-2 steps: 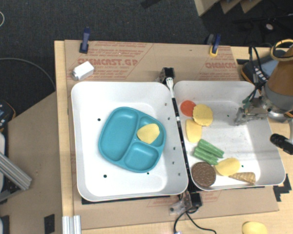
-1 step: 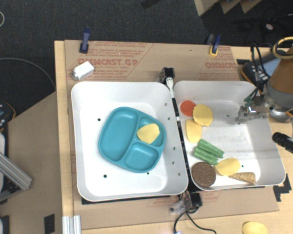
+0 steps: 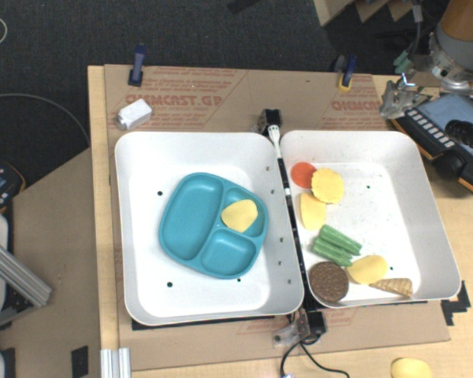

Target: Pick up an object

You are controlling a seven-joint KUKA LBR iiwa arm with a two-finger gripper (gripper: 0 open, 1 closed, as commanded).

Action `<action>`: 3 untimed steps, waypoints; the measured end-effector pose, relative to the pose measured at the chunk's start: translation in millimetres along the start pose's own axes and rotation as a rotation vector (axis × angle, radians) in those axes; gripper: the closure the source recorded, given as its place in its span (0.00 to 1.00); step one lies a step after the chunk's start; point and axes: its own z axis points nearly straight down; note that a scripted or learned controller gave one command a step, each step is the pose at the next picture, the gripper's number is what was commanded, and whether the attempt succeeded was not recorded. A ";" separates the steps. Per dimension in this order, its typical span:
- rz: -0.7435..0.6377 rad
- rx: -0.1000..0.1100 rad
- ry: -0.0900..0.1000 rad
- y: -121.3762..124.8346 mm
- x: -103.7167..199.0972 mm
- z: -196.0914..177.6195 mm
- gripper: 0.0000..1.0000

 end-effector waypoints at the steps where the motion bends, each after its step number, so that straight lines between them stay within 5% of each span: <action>1: 0.017 0.026 0.002 -62.2 -69.6 -8.4 1.00; 2: 0.006 0.004 -0.004 -0.4 -56.7 -145.8 1.00; 3: 0.014 0.015 0.000 -105.6 -57.7 -242.3 1.00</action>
